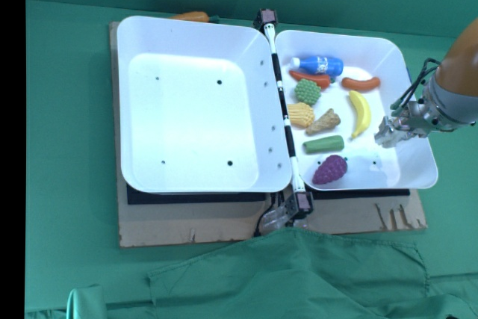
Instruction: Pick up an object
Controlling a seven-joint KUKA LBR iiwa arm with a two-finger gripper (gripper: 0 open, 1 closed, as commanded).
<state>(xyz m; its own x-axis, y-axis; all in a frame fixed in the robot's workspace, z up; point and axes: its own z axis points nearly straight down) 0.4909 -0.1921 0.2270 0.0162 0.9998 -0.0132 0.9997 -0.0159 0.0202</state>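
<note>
The right bin (418,174) holds several toy foods: a blue bottle (320,64), a red chili (309,77), a sausage (361,83), a green bumpy fruit (306,92), a yellow corn piece (301,115), a tan piece (323,122), a banana (361,113), a green cucumber (324,144) and purple grapes (330,169). My gripper (387,135) hangs over the bin's right side, just right of the banana's lower end. Nothing shows between its tips.
The left bin (142,37) lies beside it, joined by a black-and-white divider (282,104). An orange object (191,16) lies behind the left bin. Both bins rest on cardboard (187,228), with crumpled green cloth (299,273) in front.
</note>
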